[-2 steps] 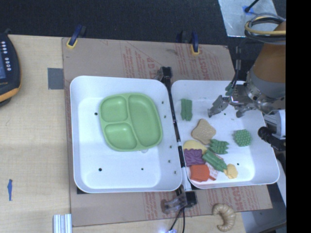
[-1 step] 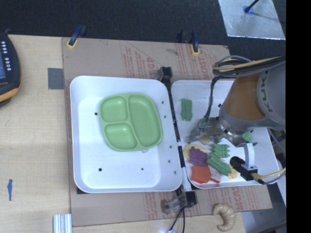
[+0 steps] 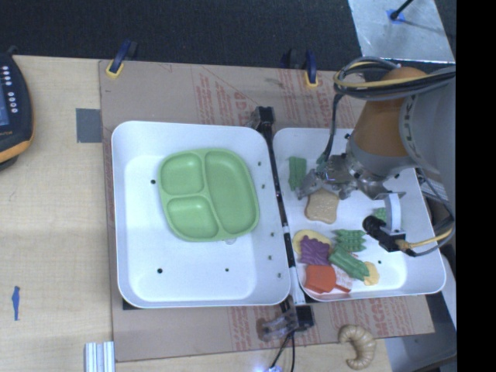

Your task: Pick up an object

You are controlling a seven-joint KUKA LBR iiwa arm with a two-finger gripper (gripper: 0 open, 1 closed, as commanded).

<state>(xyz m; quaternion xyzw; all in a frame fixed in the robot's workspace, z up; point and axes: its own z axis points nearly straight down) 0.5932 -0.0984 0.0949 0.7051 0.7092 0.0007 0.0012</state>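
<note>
The arm [image 3: 403, 122] reaches in from the right and hangs low over the right bin [image 3: 418, 285], close to that bin's far wall; its gripper [image 3: 335, 178] sits just above the tan bread slice [image 3: 322, 206], and whether the fingers are released or clenched I cannot tell, since the wrist hides them; nothing can be seen between them. Just left of the gripper lies a dark green piece [image 3: 297, 170], near the wall shared with the left bin [image 3: 136, 277]. Nearer the camera than the gripper, the toys crowd the right bin's front left corner: a purple piece [image 3: 314, 249], an orange-red piece [image 3: 319, 278], and green leafy pieces [image 3: 350, 253], touching or overlapping one another. The bare floor of the right bin lies under the arm. The left bin holds a green divided plate [image 3: 209, 194], with open white floor all around it; a croissant [image 3: 359, 344] rests on the bench, outside both bins, beyond the right bin's front rim.
</note>
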